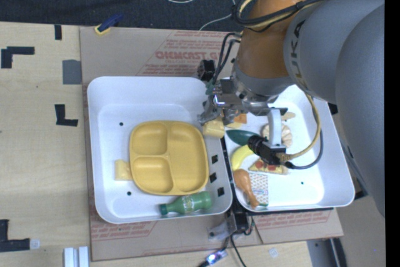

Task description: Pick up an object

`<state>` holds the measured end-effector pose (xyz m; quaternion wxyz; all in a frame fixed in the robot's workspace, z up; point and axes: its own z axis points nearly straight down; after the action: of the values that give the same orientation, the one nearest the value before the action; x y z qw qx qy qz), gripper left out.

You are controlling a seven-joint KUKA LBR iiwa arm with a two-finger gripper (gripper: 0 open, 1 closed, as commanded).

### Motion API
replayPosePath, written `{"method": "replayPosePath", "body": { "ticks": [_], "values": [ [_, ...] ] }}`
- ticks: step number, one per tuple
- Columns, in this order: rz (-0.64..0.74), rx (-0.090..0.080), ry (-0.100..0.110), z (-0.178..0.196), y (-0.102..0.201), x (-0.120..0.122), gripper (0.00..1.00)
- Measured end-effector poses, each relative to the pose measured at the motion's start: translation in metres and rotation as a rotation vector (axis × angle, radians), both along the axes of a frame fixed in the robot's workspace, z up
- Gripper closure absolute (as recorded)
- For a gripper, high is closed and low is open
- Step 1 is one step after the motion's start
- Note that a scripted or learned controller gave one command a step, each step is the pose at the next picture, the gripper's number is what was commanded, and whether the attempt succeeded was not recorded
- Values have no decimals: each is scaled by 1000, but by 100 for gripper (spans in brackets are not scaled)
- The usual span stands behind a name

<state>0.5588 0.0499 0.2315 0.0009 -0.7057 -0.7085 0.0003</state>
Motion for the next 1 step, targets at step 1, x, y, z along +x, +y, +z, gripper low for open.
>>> {"method": "replayPosePath", "body": {
  "ticks": [1],
  "values": [
    [-2,-2,3,-16,12,0,100]
  ]
}}
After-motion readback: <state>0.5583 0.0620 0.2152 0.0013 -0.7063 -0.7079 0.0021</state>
